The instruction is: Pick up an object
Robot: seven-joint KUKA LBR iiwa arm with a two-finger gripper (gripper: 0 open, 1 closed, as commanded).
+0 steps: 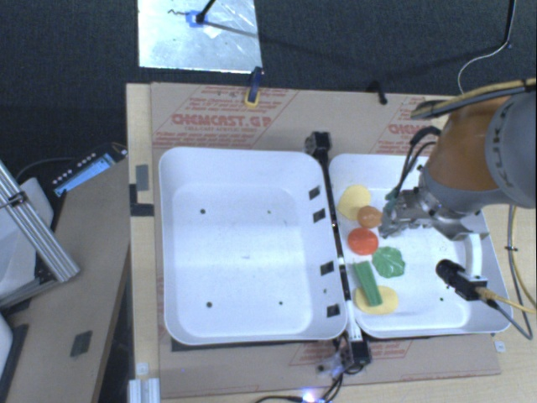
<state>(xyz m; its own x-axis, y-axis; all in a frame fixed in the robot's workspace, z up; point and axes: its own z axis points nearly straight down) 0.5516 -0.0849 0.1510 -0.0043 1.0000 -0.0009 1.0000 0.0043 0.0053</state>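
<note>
Orange ball [368, 217] sat in the right bin [436, 313] near its left wall, touching the claw [393, 222]. We couldn't tell the claw's opening or hold. We'd centre over the ball, avoiding the red ball [362, 241].

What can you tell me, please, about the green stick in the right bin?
The green stick is a short, flat-sided bar of matte, plastic-looking green. It lies flat near the right bin's front left corner, slanted, its near end resting on a yellow piece. Its far end points at the red ball, close to it; contact is unclear. A green leafy piece lies just to its right. The end effector is apart from it.
</note>
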